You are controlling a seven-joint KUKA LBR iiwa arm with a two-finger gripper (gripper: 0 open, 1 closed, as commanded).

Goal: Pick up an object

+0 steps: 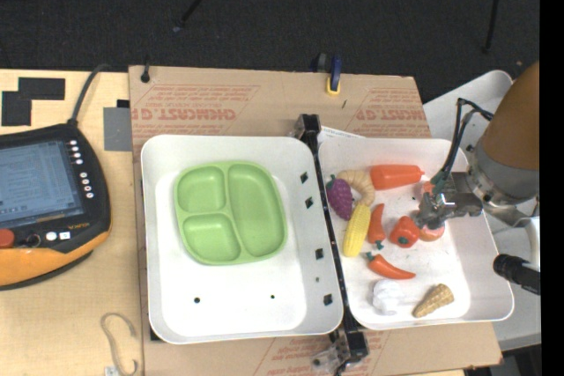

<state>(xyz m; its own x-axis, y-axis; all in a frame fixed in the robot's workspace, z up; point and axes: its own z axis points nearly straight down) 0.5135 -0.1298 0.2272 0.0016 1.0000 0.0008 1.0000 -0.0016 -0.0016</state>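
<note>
On the worktop [106, 295], the right bin [493, 299] holds toy food. The claw [432, 211] hangs over a small red tomato [407, 232] mid-bin; its opening I can't tell. That tomato looks light, hard, slick plastic, so grip across its round belly.

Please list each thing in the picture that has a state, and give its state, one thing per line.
green divided plate: upright in the left bin, compartments bare
corn cob: lying flat in the right bin
carrot: lying flat, near the far wall
gripper: low over the red tomato
handheld screen: lit
</note>
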